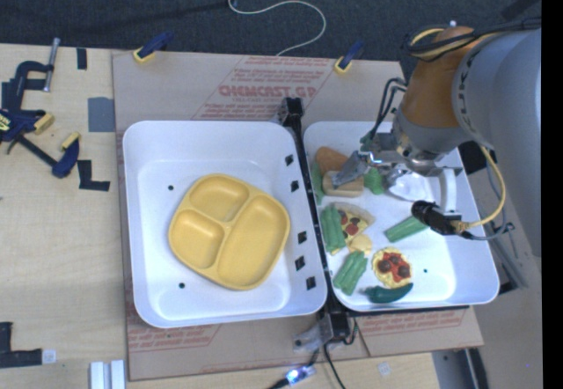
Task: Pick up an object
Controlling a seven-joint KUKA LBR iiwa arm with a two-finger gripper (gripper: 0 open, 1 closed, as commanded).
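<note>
My gripper (374, 176) is down in the right bin (466, 286), near its back left part. Its fingers stand open, one grey finger (347, 174) pointing at a brown and cream bread piece (332, 160). A small light green item (376, 181) lies between the fingers, not clamped. Toy food lies in front of it: a green pod (332, 229), a pizza slice (355, 224), a green stick (405, 229), another green piece (350, 272), a round pizza (391, 265) and a dark green cucumber (387, 294).
The left bin (145, 158) holds a yellow divided plate (230, 231). Black clips line the wall between the bins (303, 220). Clamps (31, 123) lie on the bench at far left. The grey arm (493, 88) with its cable covers the right bin's back right.
</note>
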